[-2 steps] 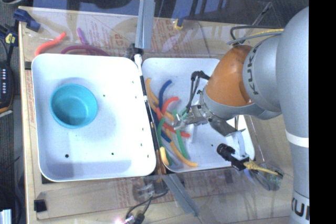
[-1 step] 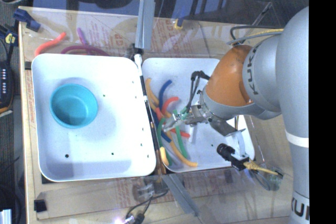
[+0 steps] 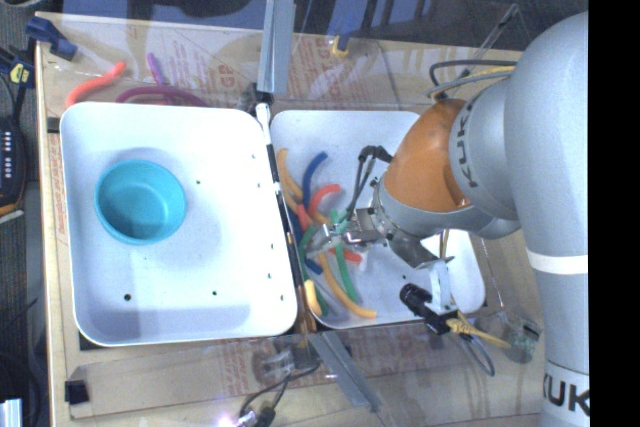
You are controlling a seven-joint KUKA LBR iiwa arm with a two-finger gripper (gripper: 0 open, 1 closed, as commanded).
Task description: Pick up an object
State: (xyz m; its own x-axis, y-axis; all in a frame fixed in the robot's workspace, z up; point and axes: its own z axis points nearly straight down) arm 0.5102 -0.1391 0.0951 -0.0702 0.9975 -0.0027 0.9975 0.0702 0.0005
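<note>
Camera view. Nearest the lens: the grey arm (image 3: 545, 135) with its orange band, bulking over the right bin (image 3: 400, 130) and covering much of that bin's right half. The gripper (image 3: 345, 230) sits low at the right edge of the heap of coloured pieces (image 3: 322, 225); how far it is open cannot be told, and nothing can be made out in its grasp.

The heap lies in the right bin's left half, hard against the wall it shares with the left bin (image 3: 230, 300). Blue, red, green, orange and yellow strips, curved and crossing one another.

Handling, as a guess: light, bendy, smooth plastic or rubber, likely to slip or drag a neighbour along. Best hold looks like mid-length on a strip lying uppermost, across its narrow width, away from crossings.

Surface: smooth white bin floor, shallow walls. Little room between heap and shared wall; more open floor toward the arm's side of the heap.

Beyond that wall, a blue bowl (image 3: 141, 201) sits in the left bin, well apart from the heap.
</note>
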